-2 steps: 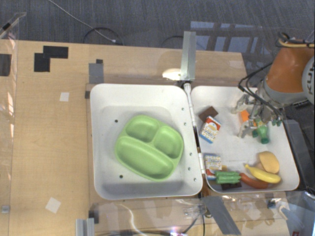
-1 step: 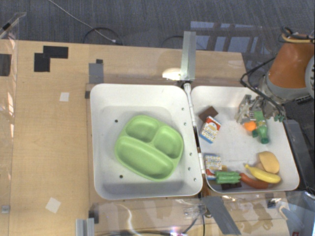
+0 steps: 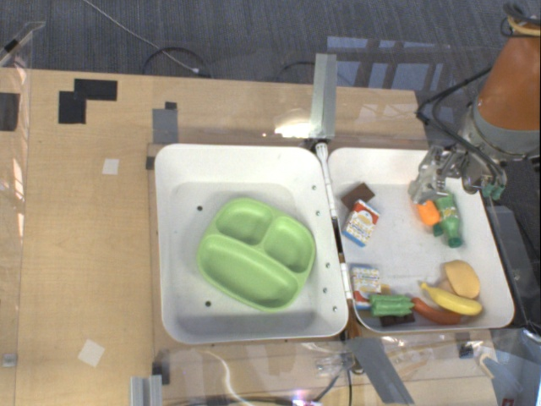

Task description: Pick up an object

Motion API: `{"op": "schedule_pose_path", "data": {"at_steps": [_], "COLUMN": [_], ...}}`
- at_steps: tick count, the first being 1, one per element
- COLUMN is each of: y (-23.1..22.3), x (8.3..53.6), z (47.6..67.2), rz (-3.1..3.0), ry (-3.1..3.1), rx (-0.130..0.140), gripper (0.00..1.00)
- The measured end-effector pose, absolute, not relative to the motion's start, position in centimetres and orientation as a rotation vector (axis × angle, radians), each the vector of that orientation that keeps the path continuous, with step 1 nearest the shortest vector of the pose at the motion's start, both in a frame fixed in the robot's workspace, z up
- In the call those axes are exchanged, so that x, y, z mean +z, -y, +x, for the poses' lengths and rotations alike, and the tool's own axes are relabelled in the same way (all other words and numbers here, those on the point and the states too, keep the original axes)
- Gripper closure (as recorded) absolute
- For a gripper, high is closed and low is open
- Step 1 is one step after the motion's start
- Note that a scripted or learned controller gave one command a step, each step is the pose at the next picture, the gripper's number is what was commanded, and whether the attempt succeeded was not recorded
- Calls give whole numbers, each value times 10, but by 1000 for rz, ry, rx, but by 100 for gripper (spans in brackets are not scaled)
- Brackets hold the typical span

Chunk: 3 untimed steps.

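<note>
Over the right bin [image 3: 499, 252], near its far right corner, I see the gripper [image 3: 435, 180] poised above an orange toy [image 3: 428, 212] and green bottle [image 3: 449, 223]. Finger state: cannot tell. Risk, I judge: the two lie touching, so a descent may nudge both or close between them.

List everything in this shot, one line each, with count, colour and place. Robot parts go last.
Bins: 2, white, side by side on the bench.
Divided plate: 1, light green, middle of left bin.
Small carton: 1, white with red and blue print, right bin near the divider.
Dark brown block: 1, just above the carton.
Orange and green bottle-like toy: 1, right bin, upper right.
Banana: 1, yellow, right bin's lower right.
Potato-like lump: 1, tan, above the banana.
Small packet: 1, white and blue, lower left of right bin.
Green block: 1, below the packet.
Gripper: 1, grey, over the right bin's upper right.
Arm: 1, grey with orange band, right.
</note>
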State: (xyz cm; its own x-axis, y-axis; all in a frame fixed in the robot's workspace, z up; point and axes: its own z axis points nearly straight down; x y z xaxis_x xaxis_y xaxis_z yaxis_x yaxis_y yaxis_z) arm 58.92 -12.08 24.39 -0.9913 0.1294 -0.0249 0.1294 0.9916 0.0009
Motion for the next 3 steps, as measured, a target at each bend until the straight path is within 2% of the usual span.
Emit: {"op": "schedule_pose_path", "data": {"at_steps": [1, 2, 3], "y": [96, 113, 52], "x": [133, 260, 332], "z": [612, 665, 654], "rz": [-977, -1208, -952], "ry": [-2979, -2879, -2975], "rx": [1, -15, -5], "gripper": [100, 100, 100]}}
